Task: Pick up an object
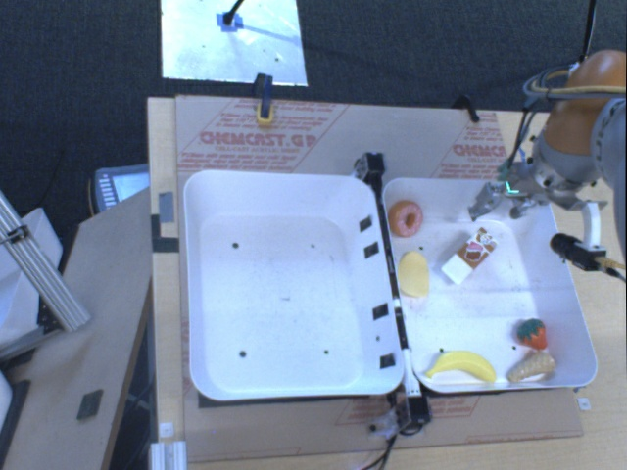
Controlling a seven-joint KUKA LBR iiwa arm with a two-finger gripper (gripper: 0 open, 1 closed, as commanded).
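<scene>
surface (323, 125) carrying two bins | left bin (284, 292) sitting beside right bin (568, 302), which is keeping toys within reach | banana (461, 364) lying at near edge | gripper (498, 200) hovering over far edge, jaws' state I cannot tell | doughnut (405, 217) sitting in far-left corner

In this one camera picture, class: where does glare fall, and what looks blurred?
Camera view: glare washes the metal plate at the top; both white bins are evenly lit with soft shadows; the gripper looks slightly blurred, while the banana is sharp.
</scene>
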